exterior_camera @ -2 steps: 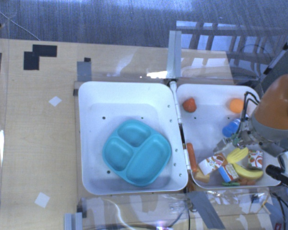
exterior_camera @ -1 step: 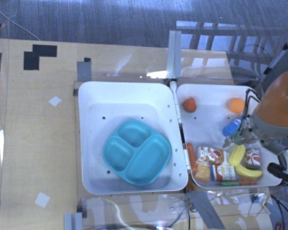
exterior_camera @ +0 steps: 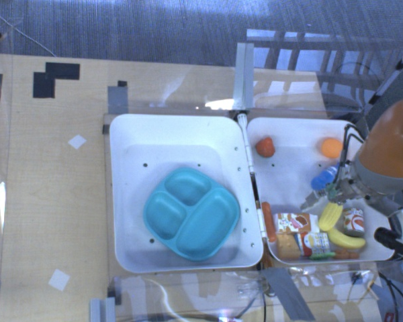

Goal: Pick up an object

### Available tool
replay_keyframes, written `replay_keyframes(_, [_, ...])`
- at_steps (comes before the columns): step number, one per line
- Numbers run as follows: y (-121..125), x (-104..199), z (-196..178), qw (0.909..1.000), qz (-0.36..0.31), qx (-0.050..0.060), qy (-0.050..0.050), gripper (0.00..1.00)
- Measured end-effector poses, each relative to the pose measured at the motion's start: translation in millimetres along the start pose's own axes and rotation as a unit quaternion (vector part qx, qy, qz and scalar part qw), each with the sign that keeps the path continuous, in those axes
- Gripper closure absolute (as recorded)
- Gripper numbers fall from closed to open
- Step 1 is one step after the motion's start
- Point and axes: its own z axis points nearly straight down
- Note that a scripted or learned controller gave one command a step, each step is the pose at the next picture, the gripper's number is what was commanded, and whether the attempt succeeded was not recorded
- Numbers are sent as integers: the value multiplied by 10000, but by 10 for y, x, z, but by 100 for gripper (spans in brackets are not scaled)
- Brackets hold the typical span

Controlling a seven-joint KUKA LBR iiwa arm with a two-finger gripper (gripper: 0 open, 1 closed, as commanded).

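Note:
My gripper (exterior_camera: 328, 196) hangs low in the right bin (exterior_camera: 292, 129), open, with its fingertips spread just above the top end of a yellow corn-like piece (exterior_camera: 330, 217). Nothing sits between the fingers. A blue bottle-like object (exterior_camera: 324, 178) lies right behind the gripper. In the same bin are a red round fruit (exterior_camera: 265, 147), an orange (exterior_camera: 332, 147), a banana (exterior_camera: 348, 239), a small can (exterior_camera: 354, 220), a printed carton (exterior_camera: 297, 223) and a long orange-red stick (exterior_camera: 269, 221). The arm's orange band (exterior_camera: 389, 146) covers the bin's right side.
The left bin (exterior_camera: 127, 180) holds a blue divided plate (exterior_camera: 191, 212). A brown bread-like piece (exterior_camera: 288, 247) lies at the right bin's front edge. A metal post (exterior_camera: 244, 76) stands behind the wall between the bins.

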Motion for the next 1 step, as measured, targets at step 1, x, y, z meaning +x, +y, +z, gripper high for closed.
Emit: replay_keyframes(1, [-96, 141, 289, 9988, 479, -86, -50, 0])
